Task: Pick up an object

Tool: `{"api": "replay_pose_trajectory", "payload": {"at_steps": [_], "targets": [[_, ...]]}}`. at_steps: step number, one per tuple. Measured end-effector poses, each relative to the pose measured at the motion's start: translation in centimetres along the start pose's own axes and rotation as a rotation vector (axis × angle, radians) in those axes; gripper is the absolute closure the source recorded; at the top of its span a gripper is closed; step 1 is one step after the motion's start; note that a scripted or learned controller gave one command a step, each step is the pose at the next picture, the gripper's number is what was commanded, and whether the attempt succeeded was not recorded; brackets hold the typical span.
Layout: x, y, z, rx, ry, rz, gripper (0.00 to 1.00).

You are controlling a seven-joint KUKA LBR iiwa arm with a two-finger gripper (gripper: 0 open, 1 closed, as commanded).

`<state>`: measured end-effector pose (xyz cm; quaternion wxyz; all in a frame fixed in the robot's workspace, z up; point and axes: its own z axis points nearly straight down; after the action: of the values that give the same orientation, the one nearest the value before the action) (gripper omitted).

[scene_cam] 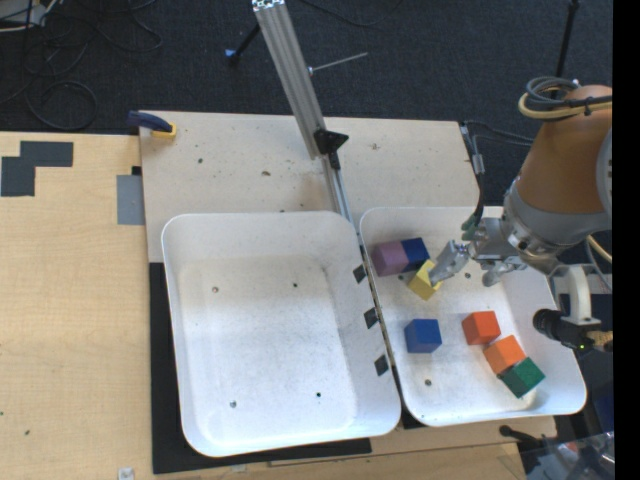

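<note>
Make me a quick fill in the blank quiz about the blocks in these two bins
1. All the blocks lie in the ____ bin.
2. The pincer hovers right by the ____ block.
3. The green block touches an ____ block.
4. The purple block sits against a ____ block.

Missing words: right; yellow; orange; blue

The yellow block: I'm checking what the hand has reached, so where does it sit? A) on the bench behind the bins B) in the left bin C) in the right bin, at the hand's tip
C: the yellow block lies in the right bin, beside the purple block, at the tip of the hand.
</note>
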<state>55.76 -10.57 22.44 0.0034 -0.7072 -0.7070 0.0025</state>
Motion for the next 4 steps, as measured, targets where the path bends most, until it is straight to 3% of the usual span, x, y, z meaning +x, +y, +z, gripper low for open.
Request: {"api": "replay_pose_trajectory", "payload": {"at_steps": [2, 3, 4], "targets": [[-0.8, 0.0, 10.7, 0.002, 0.001, 0.001, 0.0], [-1.1, 0.1, 9.3, -0.003, 0.0, 0.008, 1.0], [-1.4, 0.3, 5.1, -0.01, -0.001, 0.004, 1.0]]}}
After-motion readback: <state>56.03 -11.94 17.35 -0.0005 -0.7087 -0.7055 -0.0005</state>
